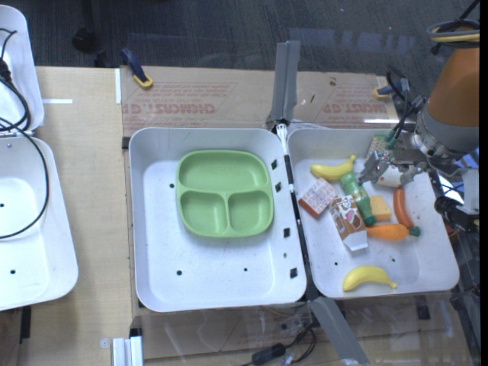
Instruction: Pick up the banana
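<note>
tool [379,168]: over right bin's [441,274] far side; open/shut can't tell, nothing seen in it
banana [333,169]: just left of tool, in same bin
2nd banana [367,278]: well below tool, near bin's front edge
in the way: green bottle [357,197], carrot [392,232], snack packs [319,198] crowd beneath tool
green tray [225,193]: far left, other bin [152,273]

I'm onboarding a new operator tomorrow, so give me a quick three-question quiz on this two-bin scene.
1. True or false: the green three-compartment plastic plate lies in the right white bin.
2. How many yellow toy bananas are in the bins?
3. Which thing is nearest the gripper? A) the orange toy carrot B) the green toy bottle C) the banana near the front rim

Key: 1 false, it lies in the left white bin. 2 two, the other is the upper banana. 3 B.
</note>
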`<state>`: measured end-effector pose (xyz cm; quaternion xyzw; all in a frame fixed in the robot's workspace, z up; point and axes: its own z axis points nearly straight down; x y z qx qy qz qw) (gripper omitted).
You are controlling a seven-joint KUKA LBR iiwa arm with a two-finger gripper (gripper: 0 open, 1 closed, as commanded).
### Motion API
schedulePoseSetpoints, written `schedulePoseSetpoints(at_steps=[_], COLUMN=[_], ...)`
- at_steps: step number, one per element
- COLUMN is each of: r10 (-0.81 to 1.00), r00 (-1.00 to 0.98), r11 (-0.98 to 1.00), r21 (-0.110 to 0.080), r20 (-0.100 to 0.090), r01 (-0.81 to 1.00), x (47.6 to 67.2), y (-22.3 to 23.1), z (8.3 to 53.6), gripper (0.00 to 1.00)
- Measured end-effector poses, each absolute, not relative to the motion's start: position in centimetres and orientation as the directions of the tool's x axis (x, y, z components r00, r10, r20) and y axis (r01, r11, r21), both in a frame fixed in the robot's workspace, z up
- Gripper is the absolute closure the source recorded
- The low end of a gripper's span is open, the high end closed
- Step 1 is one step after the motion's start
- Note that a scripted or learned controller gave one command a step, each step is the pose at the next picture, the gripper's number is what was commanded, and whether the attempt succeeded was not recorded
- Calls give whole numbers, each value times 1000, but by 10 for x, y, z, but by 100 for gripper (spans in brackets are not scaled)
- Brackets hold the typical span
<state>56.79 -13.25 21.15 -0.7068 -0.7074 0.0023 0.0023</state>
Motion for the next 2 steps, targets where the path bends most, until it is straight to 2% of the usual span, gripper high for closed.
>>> schedulePoseSetpoints(at_steps=[1, 2], r10=[1000, 997], r00=[0, 74], r11=[0, -74], r21=[-8, 5], r20=[0, 0], r01=[1000, 997], x=[562, 625], y=[-89, -100], z=[188, 95], gripper=[0, 0])
